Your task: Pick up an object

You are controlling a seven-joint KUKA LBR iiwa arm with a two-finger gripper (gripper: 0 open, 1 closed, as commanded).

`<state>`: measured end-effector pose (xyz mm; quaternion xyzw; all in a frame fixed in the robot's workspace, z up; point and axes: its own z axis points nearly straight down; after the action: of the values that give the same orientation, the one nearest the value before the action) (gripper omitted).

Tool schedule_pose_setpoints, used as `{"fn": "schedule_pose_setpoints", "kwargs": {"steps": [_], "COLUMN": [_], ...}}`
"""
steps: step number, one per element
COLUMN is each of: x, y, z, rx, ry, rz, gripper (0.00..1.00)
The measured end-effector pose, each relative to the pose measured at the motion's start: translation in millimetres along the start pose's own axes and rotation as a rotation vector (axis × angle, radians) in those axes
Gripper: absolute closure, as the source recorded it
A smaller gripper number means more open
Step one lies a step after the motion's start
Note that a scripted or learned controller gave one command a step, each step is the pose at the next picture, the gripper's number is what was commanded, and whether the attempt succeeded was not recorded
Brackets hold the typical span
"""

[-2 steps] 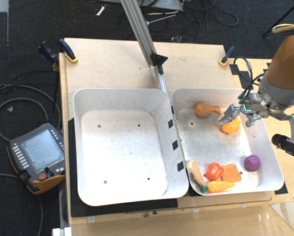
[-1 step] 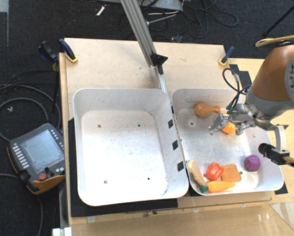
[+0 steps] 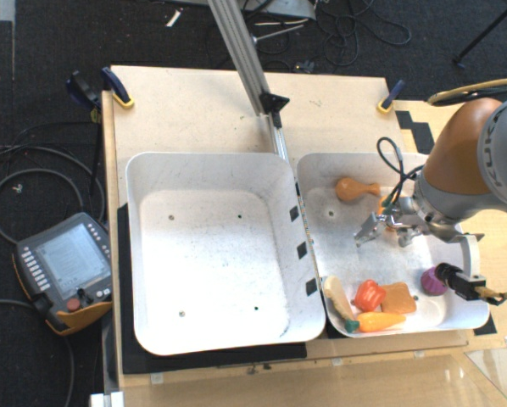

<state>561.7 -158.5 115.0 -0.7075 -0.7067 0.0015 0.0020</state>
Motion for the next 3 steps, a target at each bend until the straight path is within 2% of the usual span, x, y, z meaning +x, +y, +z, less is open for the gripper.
{"fn": "schedule_pose_setpoints", "kwargs": {"steps": [1,2,3], "x": [1,0,-10], "y": [0,1,5], "z": [21,9,-41], "rx": [-0.004,-0.007,-0.010], "ry": [-0.001,-0.001,-0.003], "rz": [-0.001,-0.001,0.000], "gripper": [0.00,1.00,1.00]}}
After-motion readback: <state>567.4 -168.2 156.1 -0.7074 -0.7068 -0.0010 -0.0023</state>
